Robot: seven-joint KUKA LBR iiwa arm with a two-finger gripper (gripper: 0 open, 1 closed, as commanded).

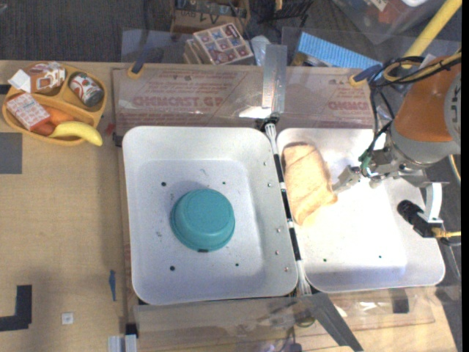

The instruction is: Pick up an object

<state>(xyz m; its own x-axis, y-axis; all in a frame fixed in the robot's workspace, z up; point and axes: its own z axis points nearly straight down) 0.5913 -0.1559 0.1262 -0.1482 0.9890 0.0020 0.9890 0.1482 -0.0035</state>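
A teal bowl (204,219) lies upside down in the middle of the left white bin (146,160). A tan, loaf-like soft object (305,180) lies along the left wall of the right white bin (381,262). My gripper (346,180) hangs low over the right bin, just right of the loaf and close to its right edge. The grey arm with its orange band (425,112) reaches in from the right, above the bin's far right corner. I see nothing held in the gripper.
A yellow tray (15,112) with a banana (78,131) and toy food sits on the bench at the far left. A cardboard wall (190,101) runs behind both bins. Black cables and a fitting (415,217) hang off the arm over the right bin.
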